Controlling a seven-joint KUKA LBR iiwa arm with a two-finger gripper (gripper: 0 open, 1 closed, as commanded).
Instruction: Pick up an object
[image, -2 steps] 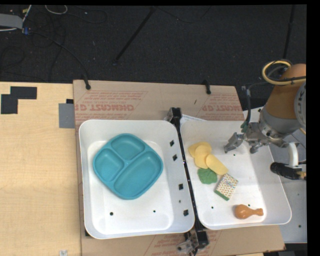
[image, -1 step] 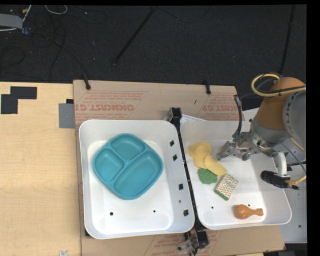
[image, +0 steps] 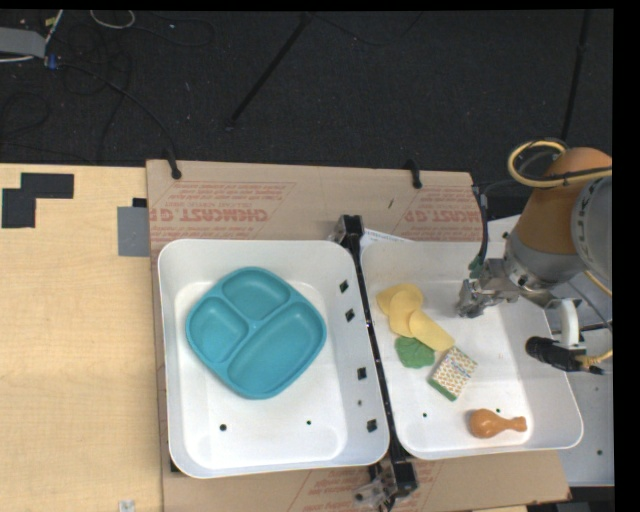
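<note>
bench (image: 70, 330): light wood, left of frame | cardboard sheet (image: 300, 205): centre, flat on bench | left bin (image: 260, 440) and right bin (image: 545, 420): side by side on cardboard, touching mid-frame

Here's the arm (image: 560, 225) coming in from the right: a rounded orange band sits up top, smooth and slightly glossy, and under it the body turns to grey metal with a curved housing. A yellowish cable (image: 535, 160) loops in a ring just above the orange section. Lower down the wrist narrows into a cluster of silvery metal parts, and that's the gripper (image: 478, 298), small, blocky and steel-coloured, too fine to read in detail. Off to the side there's a white bracket with a black cylindrical piece (image: 552, 350) sticking out, and thin dark wires trail along the grey casing.
</note>
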